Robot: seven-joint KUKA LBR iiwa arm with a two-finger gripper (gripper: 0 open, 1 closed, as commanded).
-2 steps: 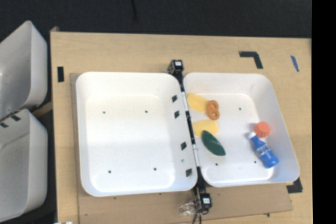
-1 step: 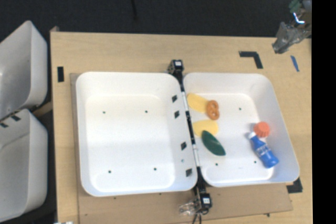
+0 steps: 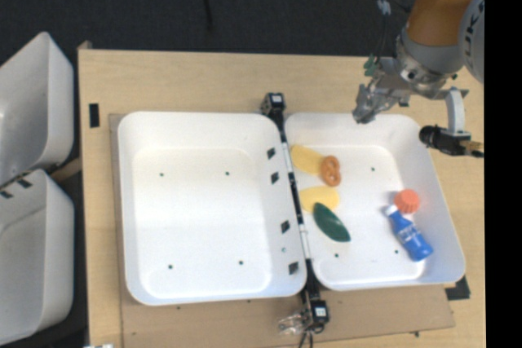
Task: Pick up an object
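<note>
Objects in right bin (image 3: 424, 175), hand (image 3: 369, 108) above far rim

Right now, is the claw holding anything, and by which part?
Nothing is held. The claw hangs above the right bin's far rim, apart from the blue bottle and the other items.

**Bench and its two bins**

I see a pale wooden bench (image 3: 102, 200) carrying two shallow white bins side by side, their inner edges touching along a clipped seam. The left bin (image 3: 130, 200) and the right bin (image 3: 440, 208) sit directly on the wood. A small black marker (image 3: 94, 116) lies near the bench's left edge.
</note>
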